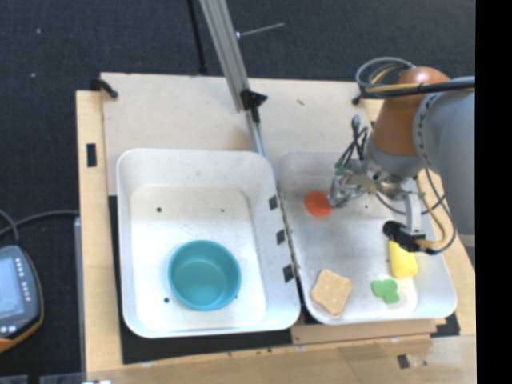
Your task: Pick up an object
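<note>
- Way off to the left of the teal bowl [205, 274], off the bench: grey handheld device [16, 294] with an orange edge, half cut off by the frame.
- Left bin [136, 174]: wraps round the bowl. Bowl upright in the near half, mouth up, apart from the walls.
- Behind the bowl and a bit right: metal pole [228, 46], slanting down from the top toward the gap between the two bins.
- Right bin [436, 302]: right of the bowl, snug against the left bin.
- Orange round piece [318, 205]: right of the bowl and farther back, flat on the right bin's floor near its left wall. Closest pickable thing to the gripper.
- Tan bread-looking chunk [331, 291]: right of the bowl, about level with it, near the right bin's front left corner.
- Gripper [342, 192]: right of the bowl and farther back, down low in the right bin, tip just beside the orange round piece. Touching or not, can't tell. Wide or narrow, honestly can't tell either from this angle. Nothing visibly held.
- Small green piece [386, 290]: farther right of the bowl, near the front wall, apart from the tan chunk.
- Yellow piece [402, 262]: farther right again, just behind the green one.
- Grey arm [444, 134]: farthest right of the bowl, coming in from the frame edge.
</note>
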Available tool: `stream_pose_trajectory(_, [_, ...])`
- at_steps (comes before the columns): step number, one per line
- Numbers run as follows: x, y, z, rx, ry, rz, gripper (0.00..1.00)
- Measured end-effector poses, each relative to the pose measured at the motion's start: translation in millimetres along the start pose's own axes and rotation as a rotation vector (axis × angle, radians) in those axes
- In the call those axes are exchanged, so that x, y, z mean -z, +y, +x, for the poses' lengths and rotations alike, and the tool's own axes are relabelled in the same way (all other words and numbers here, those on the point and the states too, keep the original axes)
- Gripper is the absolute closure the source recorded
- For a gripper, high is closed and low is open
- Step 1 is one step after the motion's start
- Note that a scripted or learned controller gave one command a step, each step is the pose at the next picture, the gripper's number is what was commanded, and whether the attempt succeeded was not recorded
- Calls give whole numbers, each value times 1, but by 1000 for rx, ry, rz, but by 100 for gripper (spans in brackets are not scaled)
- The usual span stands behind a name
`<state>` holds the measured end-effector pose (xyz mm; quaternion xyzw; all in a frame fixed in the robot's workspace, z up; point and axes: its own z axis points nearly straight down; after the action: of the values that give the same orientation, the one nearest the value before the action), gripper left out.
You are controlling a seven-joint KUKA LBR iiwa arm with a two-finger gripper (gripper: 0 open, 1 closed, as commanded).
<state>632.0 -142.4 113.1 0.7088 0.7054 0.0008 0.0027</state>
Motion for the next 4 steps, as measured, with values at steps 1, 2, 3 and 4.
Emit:
stream_pose_trajectory(1, [61, 8, 6, 8, 2, -3, 100])
stream_pose_trajectory(2, [121, 14, -3, 8, 1, -3, 100])
stream_pose_trajectory(3, [149, 15, -4, 9, 2, 0, 100])
stream_pose_trajectory(4, [139, -3, 46, 7, 2, 3, 100])
